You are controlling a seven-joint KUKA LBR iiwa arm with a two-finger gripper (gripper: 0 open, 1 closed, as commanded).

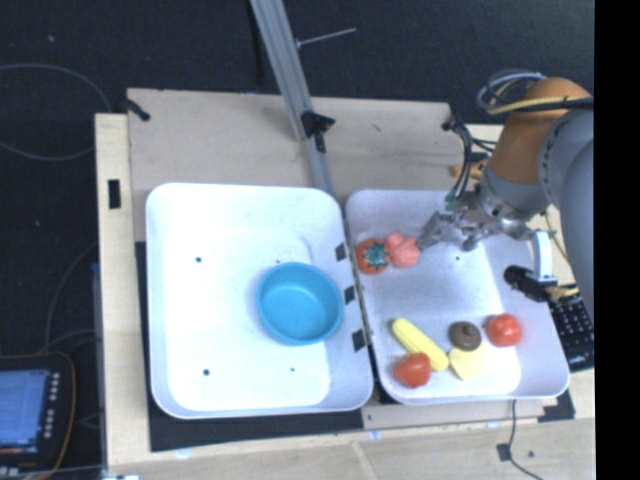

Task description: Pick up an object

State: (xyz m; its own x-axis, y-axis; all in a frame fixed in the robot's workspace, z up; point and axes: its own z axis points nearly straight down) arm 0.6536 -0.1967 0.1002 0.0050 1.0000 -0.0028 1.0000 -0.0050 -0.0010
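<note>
The right bin (440, 288) holds several toy foods. A red tomato with a green top (372, 257) and a pink piece (403, 250) lie together at its upper left. A yellow banana (418, 339), a red tomato (412, 370), a brown round piece (464, 335), a yellow piece (468, 364) and a red ball (503, 330) lie along its near side. My gripper (447, 230) hangs over the bin's upper middle, just right of the pink piece, with nothing seen between its fingers.
The left bin (190, 268) holds a blue bowl (299, 303). A slanted grey pole (290, 78) rises behind the bins. A black keypad (575, 328) sits off the right bin's right rim.
</note>
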